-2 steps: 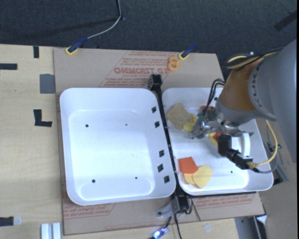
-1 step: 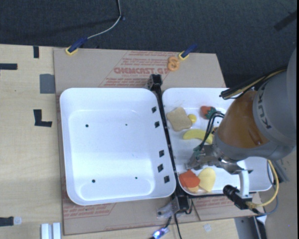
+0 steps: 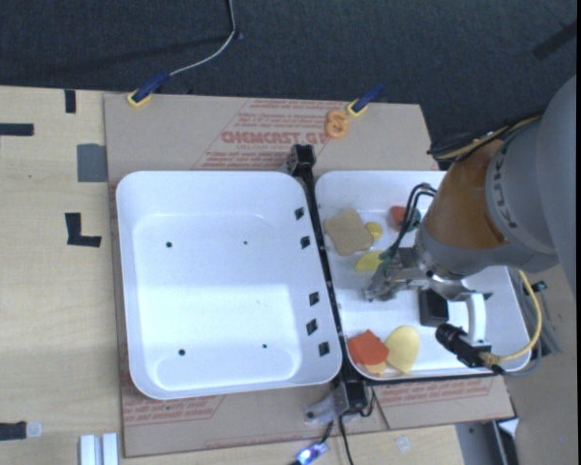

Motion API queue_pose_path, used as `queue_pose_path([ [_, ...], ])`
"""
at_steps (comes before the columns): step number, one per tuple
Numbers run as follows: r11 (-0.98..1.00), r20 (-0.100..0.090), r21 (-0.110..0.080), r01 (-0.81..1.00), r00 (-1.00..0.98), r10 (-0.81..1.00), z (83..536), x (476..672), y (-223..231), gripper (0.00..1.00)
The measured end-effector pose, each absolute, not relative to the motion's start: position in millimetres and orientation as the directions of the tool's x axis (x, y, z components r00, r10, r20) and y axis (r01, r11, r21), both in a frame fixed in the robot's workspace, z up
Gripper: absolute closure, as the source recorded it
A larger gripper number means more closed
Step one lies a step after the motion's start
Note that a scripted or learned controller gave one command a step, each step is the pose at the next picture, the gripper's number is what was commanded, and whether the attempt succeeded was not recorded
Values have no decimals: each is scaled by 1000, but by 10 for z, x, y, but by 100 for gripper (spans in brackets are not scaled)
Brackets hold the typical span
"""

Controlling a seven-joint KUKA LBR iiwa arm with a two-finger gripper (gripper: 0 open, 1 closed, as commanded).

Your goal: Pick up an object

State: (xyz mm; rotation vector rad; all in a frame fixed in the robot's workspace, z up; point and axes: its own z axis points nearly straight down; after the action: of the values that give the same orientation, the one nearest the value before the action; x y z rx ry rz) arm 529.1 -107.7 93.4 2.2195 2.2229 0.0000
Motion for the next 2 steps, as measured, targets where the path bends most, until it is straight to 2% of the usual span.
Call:
queue_pose_path([
  [1,3,0,0,1000,-3,1000,842,6000,-1100,100],
  [2,2,2,-3,1000,-2,1000,840,6150,-1227,100],
])
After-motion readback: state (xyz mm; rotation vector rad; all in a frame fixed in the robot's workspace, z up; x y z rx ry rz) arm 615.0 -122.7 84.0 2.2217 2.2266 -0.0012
